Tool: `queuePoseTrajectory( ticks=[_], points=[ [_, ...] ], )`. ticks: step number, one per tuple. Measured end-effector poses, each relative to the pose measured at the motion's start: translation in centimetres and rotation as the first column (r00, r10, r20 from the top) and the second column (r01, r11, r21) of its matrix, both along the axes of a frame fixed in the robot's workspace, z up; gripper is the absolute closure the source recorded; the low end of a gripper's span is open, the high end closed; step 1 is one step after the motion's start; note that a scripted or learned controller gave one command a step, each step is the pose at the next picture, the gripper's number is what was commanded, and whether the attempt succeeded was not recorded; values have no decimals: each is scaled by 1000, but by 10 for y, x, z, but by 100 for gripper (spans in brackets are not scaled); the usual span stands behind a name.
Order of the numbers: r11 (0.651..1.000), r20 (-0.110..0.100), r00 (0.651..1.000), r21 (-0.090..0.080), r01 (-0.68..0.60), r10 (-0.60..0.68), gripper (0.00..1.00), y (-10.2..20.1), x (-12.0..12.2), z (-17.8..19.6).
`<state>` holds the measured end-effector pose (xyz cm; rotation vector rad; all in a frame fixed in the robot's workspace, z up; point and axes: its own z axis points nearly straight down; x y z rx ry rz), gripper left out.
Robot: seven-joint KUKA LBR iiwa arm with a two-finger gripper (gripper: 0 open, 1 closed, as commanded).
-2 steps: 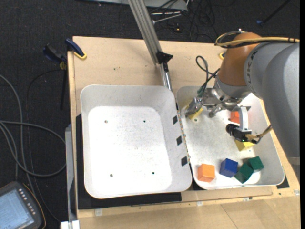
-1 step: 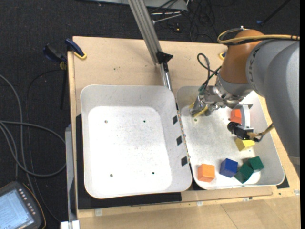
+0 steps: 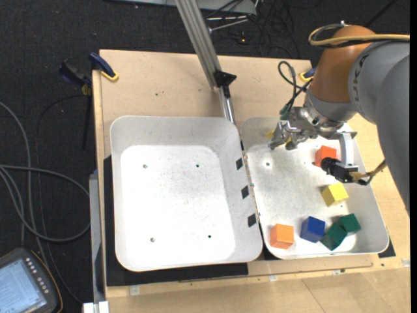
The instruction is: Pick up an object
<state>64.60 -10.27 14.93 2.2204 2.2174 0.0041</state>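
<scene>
My gripper [image 3: 281, 141] hangs over the back left part of the right bin [image 3: 287, 181], open, with nothing between its fingers. Several blocks lie in this bin. An orange-red block [image 3: 325, 155] sits just right of the gripper, partly behind the wrist hardware. A yellow block [image 3: 334, 193] lies nearer the front. Along the front edge are an orange block [image 3: 281, 235], a blue block [image 3: 313, 228] and two green blocks [image 3: 334, 237] [image 3: 350, 222] touching each other.
The left bin [image 3: 172, 188] stands beside the right one, their rims meeting at the middle. A metal pole [image 3: 199, 34] slants over the bench's back. The grey arm [image 3: 365, 64] and its cables cover the back right corner.
</scene>
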Motion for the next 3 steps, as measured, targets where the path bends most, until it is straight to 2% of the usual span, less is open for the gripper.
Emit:
queuePoseTrajectory(
  ticks=[1,2,3],
  points=[
    [1000,1,1000,0,-3,3,100,0,1,53],
    [1000,-6,1000,2,-9,9,100,52,2,49],
    [1000,-4,1000,2,-9,9,100,99,-2,65]
  ],
)
